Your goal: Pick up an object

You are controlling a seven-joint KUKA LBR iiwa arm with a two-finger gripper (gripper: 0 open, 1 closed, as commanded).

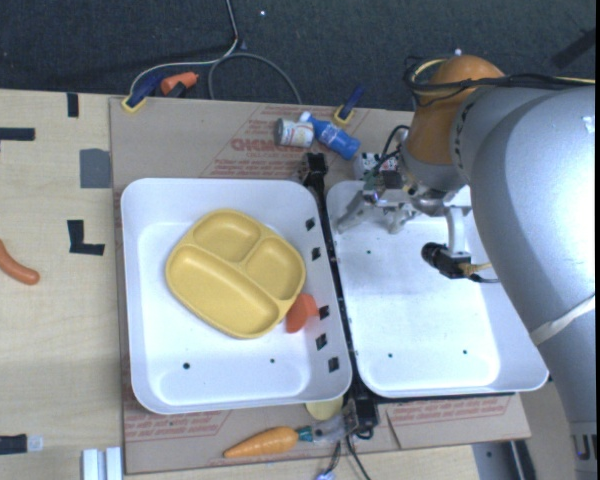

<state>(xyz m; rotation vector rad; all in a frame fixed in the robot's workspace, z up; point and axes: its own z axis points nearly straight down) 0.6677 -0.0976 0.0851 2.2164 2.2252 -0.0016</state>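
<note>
Two bins; yellow plate [236,271] in left bin [140,298], orange piece [301,313] at its 4 o'clock; hand [380,206] over right bin [430,368], grip state unclear.

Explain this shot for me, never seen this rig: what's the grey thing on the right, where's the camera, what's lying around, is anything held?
The big grey shape is a robot arm with an orange band, reaching in from the right. One fixed camera looks down at a slant on a bench with two shallow white bins. Its gripper sits over the upper left corner of the right bin; I can't see anything between its fingers. The left bin holds a yellow divided plate with a small orange piece at its lower right edge. Outside the bins: a toy carrot in front, a sausage-like toy far left, and a blue-and-white bottle behind.
</note>
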